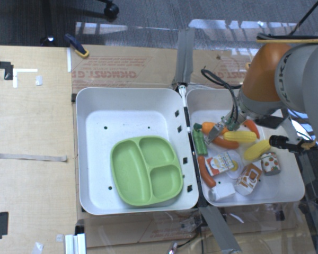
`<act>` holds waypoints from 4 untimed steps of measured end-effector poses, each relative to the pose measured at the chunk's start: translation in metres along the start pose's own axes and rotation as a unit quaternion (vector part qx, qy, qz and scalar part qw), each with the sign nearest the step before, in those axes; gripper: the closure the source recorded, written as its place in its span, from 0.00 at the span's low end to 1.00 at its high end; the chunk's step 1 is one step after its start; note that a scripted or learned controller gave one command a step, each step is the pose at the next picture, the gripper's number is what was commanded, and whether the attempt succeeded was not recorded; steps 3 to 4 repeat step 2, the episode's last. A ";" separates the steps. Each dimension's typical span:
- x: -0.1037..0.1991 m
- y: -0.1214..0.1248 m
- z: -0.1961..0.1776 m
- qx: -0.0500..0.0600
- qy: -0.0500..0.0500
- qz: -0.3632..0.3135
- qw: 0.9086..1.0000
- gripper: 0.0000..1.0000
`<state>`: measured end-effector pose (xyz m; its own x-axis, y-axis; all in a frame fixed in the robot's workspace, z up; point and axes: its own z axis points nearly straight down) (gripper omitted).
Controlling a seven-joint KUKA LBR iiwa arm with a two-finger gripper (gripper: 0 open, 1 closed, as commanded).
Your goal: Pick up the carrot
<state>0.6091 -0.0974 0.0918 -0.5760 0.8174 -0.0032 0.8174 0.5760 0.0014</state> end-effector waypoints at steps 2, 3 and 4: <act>0.063 0.032 -0.099 0.001 0.000 0.089 0.996 1.00; 0.063 0.032 -0.099 0.001 0.000 0.089 0.996 1.00; 0.063 0.032 -0.099 0.001 0.000 0.089 0.996 1.00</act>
